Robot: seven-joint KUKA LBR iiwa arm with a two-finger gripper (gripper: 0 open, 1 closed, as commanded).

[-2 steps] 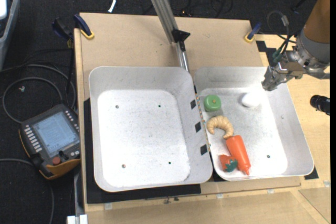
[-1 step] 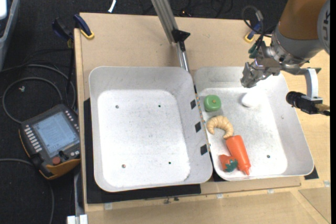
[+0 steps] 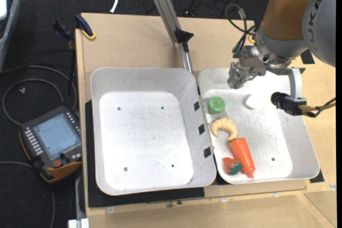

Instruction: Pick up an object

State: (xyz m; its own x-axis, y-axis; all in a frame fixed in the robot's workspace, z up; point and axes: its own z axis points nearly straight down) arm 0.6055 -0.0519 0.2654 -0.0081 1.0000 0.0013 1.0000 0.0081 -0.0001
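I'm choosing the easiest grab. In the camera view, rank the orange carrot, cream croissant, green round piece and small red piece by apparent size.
1. Orange carrot-shaped toy
2. Cream croissant-shaped toy
3. Green round piece and small red piece look about alike; the carrot partly hides the red one, so I won't rank them.

Four things lie in the right bin [image 3: 299,160], along its left side. A green disc [image 3: 216,105] lies flat, farthest back. Just in front of it is a cream croissant [image 3: 223,126], curved open side down. An orange carrot [image 3: 243,156] slants toward the front, touching a small red-and-green piece [image 3: 231,166].
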